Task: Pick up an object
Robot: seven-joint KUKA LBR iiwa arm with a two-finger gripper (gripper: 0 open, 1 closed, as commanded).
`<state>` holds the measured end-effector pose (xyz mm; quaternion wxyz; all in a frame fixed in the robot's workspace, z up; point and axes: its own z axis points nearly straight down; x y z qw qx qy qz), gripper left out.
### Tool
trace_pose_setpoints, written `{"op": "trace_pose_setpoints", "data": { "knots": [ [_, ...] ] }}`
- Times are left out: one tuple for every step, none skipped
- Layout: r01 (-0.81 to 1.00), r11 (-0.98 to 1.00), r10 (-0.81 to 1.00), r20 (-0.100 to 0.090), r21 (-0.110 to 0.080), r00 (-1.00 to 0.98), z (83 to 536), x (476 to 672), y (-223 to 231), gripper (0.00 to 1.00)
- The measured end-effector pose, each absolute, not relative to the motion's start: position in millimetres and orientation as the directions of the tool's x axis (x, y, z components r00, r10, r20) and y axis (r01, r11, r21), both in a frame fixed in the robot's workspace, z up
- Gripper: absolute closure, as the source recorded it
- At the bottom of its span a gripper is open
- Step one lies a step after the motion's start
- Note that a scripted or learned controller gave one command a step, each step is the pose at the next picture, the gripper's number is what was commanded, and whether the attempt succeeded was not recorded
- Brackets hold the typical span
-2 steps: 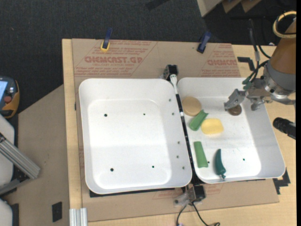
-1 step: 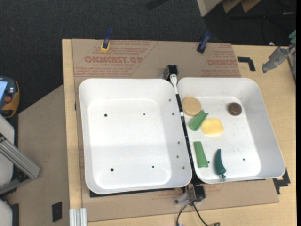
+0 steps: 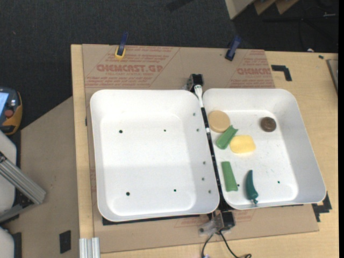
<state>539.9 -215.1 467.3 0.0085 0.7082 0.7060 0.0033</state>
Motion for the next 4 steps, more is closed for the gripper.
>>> {"op": "trace_pose_setpoints", "data": {
  "knots": [
    [1.000, 0.001, 1.000, -0.005, 0.007, -0.001, 469, 542.8, -213, 1.00],
    [1.000, 0.005, 1.000, -0.002, 0.007, -0.005, 492, 537.4, -166, 1.00],
    [1.000, 0.005, 1.000, 0.001, -0.001, -0.005, 485, 529.4, -125, 1.00],
    [1.000, 0.007, 1.000, 0.000, 0.005, -0.007, 497, 528.0, -70, 1.00]
  ]
}}
